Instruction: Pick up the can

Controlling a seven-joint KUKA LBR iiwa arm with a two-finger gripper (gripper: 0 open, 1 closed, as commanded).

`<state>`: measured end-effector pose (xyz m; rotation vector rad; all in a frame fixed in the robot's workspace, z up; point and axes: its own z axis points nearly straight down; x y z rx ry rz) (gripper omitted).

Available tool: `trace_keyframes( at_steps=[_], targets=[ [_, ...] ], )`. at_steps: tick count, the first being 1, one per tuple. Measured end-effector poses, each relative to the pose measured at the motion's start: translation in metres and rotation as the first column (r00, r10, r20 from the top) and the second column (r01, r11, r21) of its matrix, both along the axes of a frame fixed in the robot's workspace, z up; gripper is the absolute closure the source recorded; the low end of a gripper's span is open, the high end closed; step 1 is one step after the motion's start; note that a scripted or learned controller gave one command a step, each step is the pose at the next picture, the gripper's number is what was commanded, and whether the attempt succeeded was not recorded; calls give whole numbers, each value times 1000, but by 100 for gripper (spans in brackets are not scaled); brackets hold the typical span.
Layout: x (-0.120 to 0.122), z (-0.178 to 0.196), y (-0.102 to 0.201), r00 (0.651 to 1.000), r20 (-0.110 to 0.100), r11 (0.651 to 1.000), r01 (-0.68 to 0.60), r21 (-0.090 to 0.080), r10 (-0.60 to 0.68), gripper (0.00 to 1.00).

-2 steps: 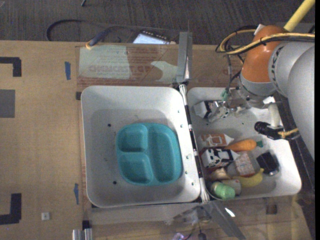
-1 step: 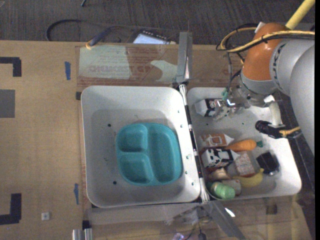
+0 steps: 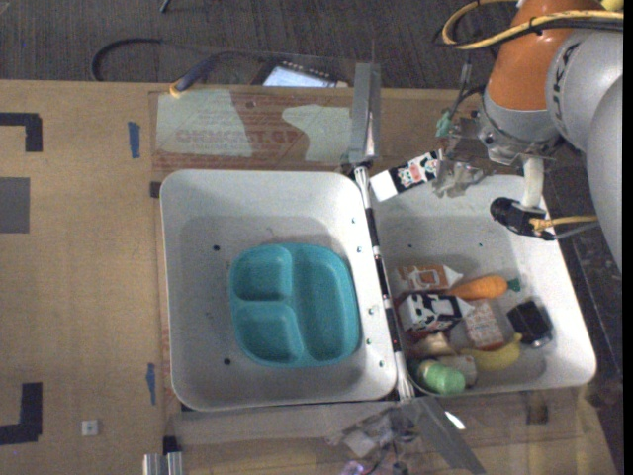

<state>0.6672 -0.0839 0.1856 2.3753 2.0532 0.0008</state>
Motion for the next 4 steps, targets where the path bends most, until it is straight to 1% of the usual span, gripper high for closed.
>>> trace_keyframes(
  at_steps=[1,2,3,4],
  targets=[
    [0,-4,-87,999,1,999,46,-1,-46,100],
    [0,-4,-122,998,2,998,69,-1,-69,100],
    [0,-20,-130,978,-1,978,-210,0,210,100],
    [1,-19,-138,876,0,876,-483,-1,483,100]
  ],
)
